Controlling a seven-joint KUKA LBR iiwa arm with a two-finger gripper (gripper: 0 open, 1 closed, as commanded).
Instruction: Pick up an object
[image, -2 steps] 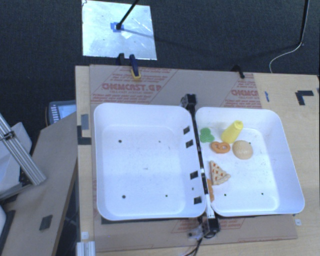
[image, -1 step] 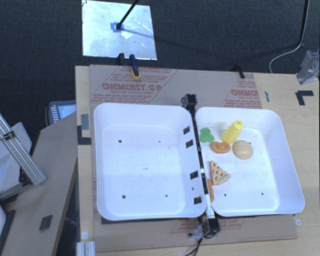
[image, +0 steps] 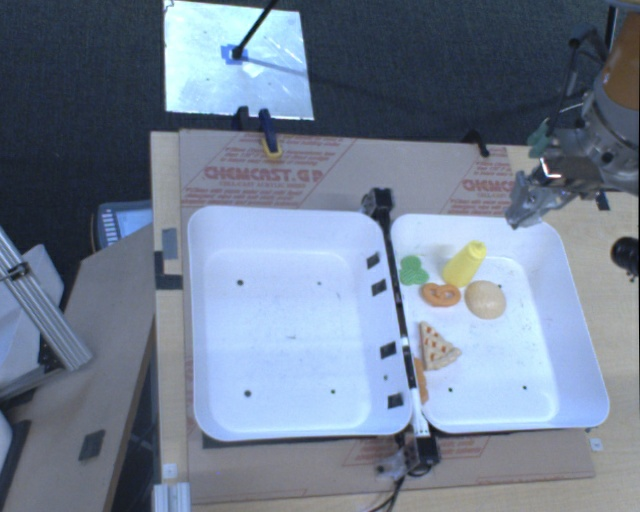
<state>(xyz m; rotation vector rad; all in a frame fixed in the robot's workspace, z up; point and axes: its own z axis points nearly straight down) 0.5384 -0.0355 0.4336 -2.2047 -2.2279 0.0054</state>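
Camera view: five toy foods (image: 466, 264) in right bin (image: 560, 400); gripper (image: 524, 208) state unclear.

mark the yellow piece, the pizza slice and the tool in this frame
yellow piece (image: 465, 264): camera view, middle of its body, right bin.
pizza slice (image: 437, 346): camera view, centre of the wedge, right bin.
tool (image: 522, 212): camera view, fingertip end, above the right bin's far rim.
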